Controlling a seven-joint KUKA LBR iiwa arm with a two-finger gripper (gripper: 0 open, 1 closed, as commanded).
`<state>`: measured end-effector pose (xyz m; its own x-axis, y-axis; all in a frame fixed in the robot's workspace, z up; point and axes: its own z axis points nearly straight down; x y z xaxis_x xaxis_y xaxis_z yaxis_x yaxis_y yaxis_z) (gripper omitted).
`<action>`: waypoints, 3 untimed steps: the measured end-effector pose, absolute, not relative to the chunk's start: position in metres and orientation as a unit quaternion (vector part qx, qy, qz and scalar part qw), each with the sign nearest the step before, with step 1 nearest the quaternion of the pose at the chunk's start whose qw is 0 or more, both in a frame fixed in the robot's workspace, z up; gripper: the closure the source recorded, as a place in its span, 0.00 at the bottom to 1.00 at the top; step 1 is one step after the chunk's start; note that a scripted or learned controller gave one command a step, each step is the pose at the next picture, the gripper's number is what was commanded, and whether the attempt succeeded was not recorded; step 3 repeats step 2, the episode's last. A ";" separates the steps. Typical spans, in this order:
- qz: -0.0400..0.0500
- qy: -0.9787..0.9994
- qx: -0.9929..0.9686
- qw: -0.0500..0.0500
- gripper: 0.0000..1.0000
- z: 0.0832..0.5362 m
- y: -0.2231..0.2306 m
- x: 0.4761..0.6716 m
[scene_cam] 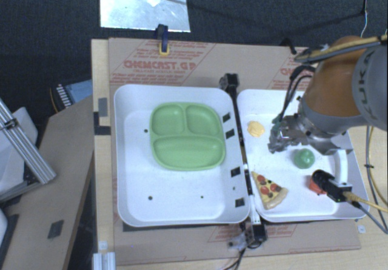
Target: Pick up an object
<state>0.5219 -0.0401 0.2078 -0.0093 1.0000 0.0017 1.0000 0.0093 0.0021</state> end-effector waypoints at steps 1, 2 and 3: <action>0.001 0.711 0.703 0.000 1.00 0.220 0.019 0.525; 0.002 0.711 0.703 0.000 1.00 0.231 0.074 0.529; 0.002 0.711 0.703 0.000 1.00 0.231 0.074 0.529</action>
